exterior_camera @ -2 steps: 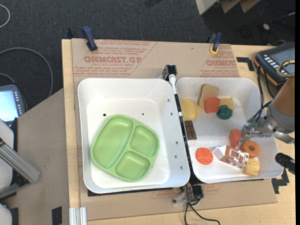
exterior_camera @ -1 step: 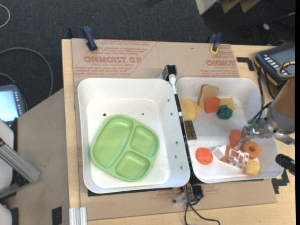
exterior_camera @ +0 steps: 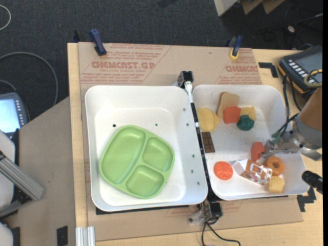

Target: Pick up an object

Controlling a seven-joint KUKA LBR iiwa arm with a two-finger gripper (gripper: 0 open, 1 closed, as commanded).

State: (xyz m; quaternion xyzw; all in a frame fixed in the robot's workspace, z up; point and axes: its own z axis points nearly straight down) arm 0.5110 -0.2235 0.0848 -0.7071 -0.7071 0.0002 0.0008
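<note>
Red and orange plastic toy foods (exterior_camera: 257, 150) crowd the right white bin (exterior_camera: 279, 99), just beside the claw (exterior_camera: 277, 146) (whether it is spread, I cannot tell). Best to drop straight over one piece, clear of neighbours.

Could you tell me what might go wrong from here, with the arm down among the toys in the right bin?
1. The end effector sits in a tight cluster: red piece, orange ring and clear wrapper all lie close together, so a grasp may nudge neighbours or catch two things.
2. The clear wrapper looks thin and flat, so it could slip free.
3. The yellow block lies near the right bin's rim, leaving little room there.
</note>
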